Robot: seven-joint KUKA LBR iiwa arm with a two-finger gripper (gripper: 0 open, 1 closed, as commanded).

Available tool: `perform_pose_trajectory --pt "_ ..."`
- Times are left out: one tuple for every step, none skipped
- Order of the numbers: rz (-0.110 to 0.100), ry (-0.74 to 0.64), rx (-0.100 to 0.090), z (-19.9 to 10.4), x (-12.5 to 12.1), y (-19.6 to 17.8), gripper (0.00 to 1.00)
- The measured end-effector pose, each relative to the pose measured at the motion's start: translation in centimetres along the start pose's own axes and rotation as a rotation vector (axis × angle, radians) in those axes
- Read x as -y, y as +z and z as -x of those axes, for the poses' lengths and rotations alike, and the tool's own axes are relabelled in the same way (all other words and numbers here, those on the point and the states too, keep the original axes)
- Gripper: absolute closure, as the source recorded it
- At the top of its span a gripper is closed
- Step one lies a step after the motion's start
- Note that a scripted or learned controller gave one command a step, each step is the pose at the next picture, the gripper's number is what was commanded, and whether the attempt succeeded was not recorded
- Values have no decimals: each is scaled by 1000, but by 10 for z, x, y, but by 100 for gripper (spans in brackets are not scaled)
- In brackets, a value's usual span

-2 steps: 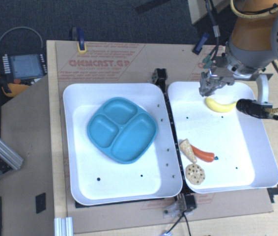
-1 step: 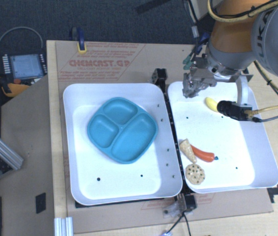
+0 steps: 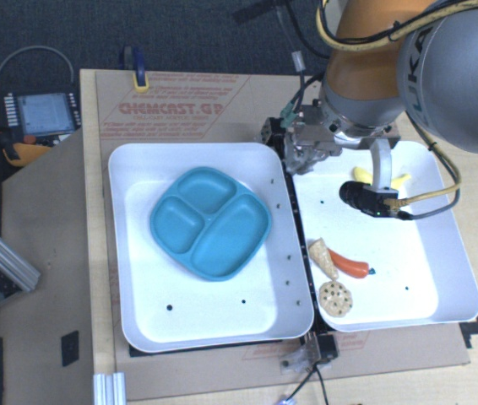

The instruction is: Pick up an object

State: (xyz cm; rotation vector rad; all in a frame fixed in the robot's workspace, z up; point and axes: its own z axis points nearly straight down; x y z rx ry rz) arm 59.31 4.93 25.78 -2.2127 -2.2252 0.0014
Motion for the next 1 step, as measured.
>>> perform_pose_trajectory --pt "-1 1 0 -42 8 11 100"
